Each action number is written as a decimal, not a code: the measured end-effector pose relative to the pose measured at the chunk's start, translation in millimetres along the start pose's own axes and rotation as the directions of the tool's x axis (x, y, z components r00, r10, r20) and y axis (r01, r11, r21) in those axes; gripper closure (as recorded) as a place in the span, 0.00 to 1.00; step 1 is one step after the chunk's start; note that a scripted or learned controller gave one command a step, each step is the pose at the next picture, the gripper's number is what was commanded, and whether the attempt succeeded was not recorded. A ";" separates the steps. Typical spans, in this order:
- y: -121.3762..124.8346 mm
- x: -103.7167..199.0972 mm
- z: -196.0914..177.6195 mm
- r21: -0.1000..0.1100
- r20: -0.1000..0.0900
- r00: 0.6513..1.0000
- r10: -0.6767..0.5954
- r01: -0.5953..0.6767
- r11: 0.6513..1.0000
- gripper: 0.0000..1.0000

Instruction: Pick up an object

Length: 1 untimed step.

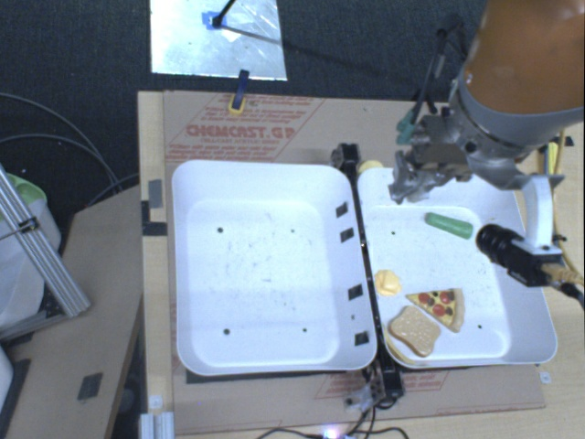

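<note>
We look down on the bench as the grey-and-orange arm (526,58) reaches in from the right, and its gripper (409,187) hangs over the far left corner of the right bin (498,314). From this angle we cannot tell whether the tool is released or clenched, and we see nothing held in it.

The objects on offer all lie in the right bin. A green piece (449,224) rests on the bin floor just right of and nearer than the gripper, apart from it. Toward the near left corner sit three toy foods. A small yellow piece (388,283) lies close to the divide between the bins. A pizza slice (439,305) is to its right. A slice of bread (416,331) sits nearest of all, its edge touching or just meeting the pizza slice. A pale yellow item (370,166) sits at the far rim, just left of the gripper; we cannot tell whether it lies inside the bin or on its edge.

A black cylindrical fitting (510,249) juts over the right side of that bin.

The left bin (265,273) sits alongside, its white floor marked with faint scuffs. Both bins rest on a cardboard sheet (239,129) printed with red lettering. Beyond it, a silvery sheet (218,26) lies on the dark floor.
</note>
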<state>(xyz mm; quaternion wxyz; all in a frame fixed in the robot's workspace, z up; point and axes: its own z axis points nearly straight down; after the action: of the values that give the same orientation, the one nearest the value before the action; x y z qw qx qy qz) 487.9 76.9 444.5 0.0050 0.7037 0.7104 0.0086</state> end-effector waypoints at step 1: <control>-4.6 3.8 137.4 0.028 0.007 1.000 0.008 -0.009 1.000 1.00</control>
<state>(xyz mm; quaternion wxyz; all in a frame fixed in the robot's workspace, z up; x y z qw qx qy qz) 485.8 81.3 307.2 -0.0025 0.7068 0.7074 -0.0037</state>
